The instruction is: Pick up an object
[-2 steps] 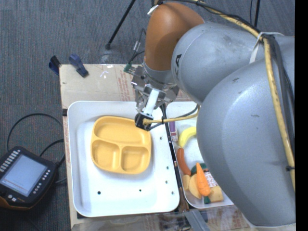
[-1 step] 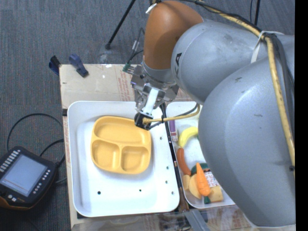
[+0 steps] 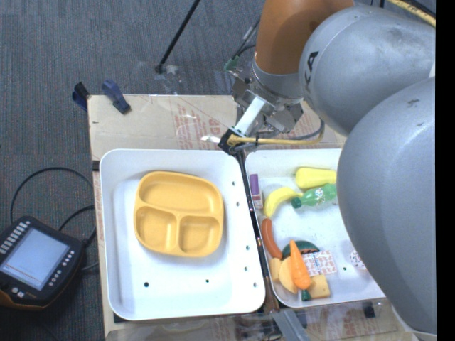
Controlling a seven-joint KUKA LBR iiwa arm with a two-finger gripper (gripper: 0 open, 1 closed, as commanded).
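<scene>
My gripper hangs under the orange wrist band, over the back rim where the two bins meet. It is above and apart from every object. The right bin holds a banana, a yellow piece, a green bottle, a small purple item, a reddish sausage, a carrot, a pale rounded fruit and a printed packet. A yellow divided plate lies in the left bin.
The big grey arm links cover the right bin's far right side. A teach pendant sits on the floor at the lower left. Blue clamps grip the bench's back left edge. A black rod slants across the floor behind.
</scene>
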